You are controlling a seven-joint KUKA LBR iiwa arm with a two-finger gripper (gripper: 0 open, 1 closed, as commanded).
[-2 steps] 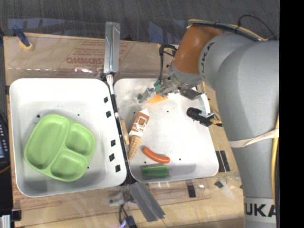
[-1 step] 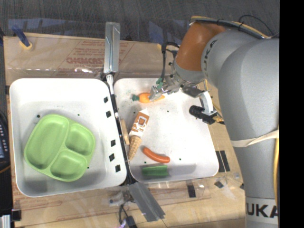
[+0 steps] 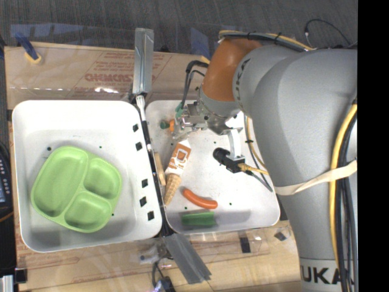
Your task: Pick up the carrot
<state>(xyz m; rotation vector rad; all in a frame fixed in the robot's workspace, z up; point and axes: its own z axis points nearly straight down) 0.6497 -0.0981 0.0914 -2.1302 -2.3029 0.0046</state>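
Note:
The carrot (image 3: 170, 126) is a small orange piece with a green top, lying near the far left corner of the right bin (image 3: 261, 187). My gripper (image 3: 184, 119) hangs low over the bin just to the right of the carrot, close to or touching its orange end. The arm's orange band and grey wrist cover the bin's far right part.
In the right bin lie a toy ice-cream cone (image 3: 177, 171), an orange-red sausage (image 3: 200, 199) and a green block (image 3: 198, 219) near the front wall. The left bin (image 3: 24, 139) holds a green divided plate (image 3: 76, 188). A black cable connector (image 3: 226, 159) hangs beside the wrist.

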